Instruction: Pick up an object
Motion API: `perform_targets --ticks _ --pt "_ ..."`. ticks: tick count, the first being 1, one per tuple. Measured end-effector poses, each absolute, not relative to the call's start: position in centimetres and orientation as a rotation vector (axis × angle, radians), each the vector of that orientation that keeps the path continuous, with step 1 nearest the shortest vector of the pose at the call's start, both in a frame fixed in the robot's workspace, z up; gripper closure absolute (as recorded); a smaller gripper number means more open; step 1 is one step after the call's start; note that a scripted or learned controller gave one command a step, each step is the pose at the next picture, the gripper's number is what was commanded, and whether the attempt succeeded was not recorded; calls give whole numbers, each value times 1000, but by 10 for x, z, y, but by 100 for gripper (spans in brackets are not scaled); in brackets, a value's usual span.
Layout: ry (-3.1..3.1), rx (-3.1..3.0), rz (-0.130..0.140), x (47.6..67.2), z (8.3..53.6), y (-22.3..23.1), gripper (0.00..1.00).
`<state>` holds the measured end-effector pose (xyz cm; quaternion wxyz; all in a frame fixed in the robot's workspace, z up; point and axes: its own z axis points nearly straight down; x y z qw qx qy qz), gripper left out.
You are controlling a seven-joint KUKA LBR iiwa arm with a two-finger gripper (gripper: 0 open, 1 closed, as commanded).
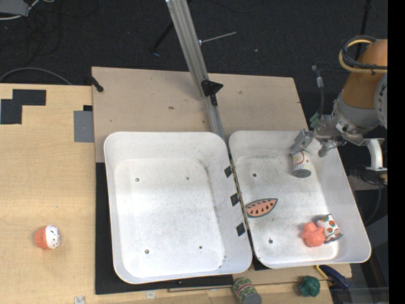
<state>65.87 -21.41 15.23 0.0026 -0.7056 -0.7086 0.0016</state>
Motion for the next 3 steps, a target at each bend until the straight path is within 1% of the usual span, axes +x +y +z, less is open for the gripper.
perform_targets --ticks 1,2,3 --pt "-2222 -2214 5 666 103 -208 0" --pt "-2225 -2212 4 666 91 -206 0" --pt "-2230 -2209 4 666 102 -206 100"
